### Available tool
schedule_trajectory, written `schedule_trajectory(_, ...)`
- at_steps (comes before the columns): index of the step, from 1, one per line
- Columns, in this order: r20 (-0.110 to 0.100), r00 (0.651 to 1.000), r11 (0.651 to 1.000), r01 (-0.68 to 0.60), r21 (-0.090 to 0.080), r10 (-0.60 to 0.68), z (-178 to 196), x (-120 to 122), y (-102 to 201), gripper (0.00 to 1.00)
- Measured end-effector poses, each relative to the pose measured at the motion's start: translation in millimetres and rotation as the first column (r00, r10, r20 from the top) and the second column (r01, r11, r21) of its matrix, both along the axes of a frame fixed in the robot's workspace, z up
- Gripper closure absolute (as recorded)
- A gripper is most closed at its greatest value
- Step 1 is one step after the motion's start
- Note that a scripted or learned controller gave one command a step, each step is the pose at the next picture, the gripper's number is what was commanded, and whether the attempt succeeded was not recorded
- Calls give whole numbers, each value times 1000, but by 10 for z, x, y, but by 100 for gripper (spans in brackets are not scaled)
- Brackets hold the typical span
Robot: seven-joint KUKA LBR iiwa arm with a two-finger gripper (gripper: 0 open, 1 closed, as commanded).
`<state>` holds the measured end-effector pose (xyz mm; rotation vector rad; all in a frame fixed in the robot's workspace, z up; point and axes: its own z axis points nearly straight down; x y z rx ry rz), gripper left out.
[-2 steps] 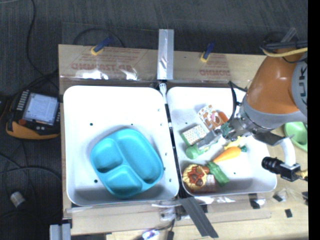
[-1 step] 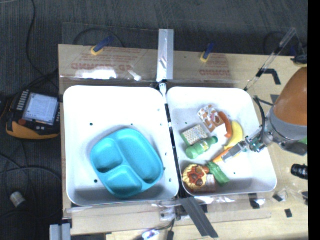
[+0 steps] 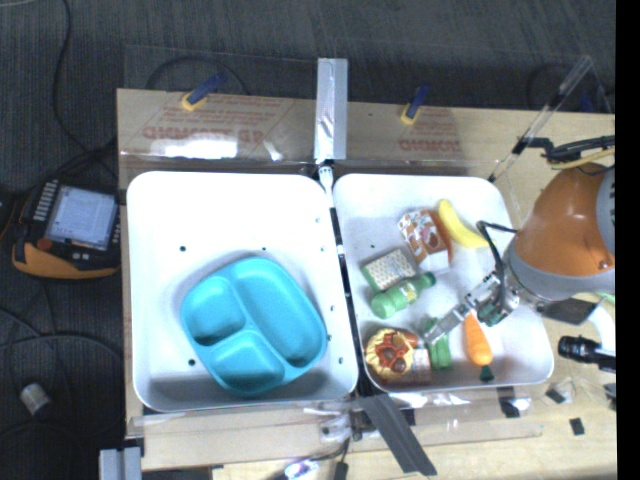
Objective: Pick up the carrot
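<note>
The carrot (image 3: 478, 341) is orange with a green stub at its near end. It lies in the right bin (image 3: 520, 368), near the front right corner. My gripper (image 3: 446, 326) reaches in from the right and hangs low just left of the carrot, pointing toward the bin's front left. The carrot lies beside the gripper, and I cannot tell if they touch. The orange band of the arm (image 3: 568, 233) is over the bin's right rim.
The right bin also holds a yellow banana (image 3: 456, 224), a brown packet (image 3: 424, 236), a grey grater-like piece (image 3: 388, 266), a green bottle (image 3: 400, 293), a round printed can (image 3: 392, 353) and a small green item (image 3: 441, 358). A blue divided plate (image 3: 255, 323) lies in the left bin (image 3: 160, 208).
</note>
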<state>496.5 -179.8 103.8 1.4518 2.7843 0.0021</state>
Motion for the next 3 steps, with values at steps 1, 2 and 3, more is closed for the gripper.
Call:
schedule_trajectory(1,7,997,997,72,3,-72,-141,-81,-267,0)
schedule_trajectory(2,13,997,997,71,3,-71,-35,-57,-258,100)
schedule_trajectory(3,-1,998,998,58,-2,-58,1071,316,264,100)
